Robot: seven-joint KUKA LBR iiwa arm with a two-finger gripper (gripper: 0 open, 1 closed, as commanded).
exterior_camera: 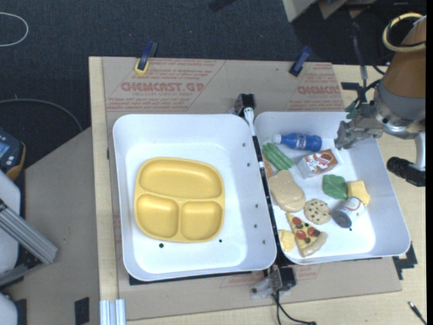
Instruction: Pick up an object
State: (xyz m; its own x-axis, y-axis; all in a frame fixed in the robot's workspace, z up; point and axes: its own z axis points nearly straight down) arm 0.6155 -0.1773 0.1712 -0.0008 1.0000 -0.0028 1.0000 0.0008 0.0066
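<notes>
Cardboard-topped bench [203,80] under two shallow white bins, grey two-finger gripper [344,138] hovered over right bin [385,208], finger opening unclear, blue plastic bottle [301,141] lay just left of it.

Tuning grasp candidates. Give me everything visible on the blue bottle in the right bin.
The blue bottle is small, looks like glossy plastic, with a white cap end pointing toward the left bin. It lies on its side, roughly along the bin's far wall, in the far part of the right bin. The green item lies just in front of its cap end; whether they touch is unclear. The gripper is to its right, apart from it.
</notes>
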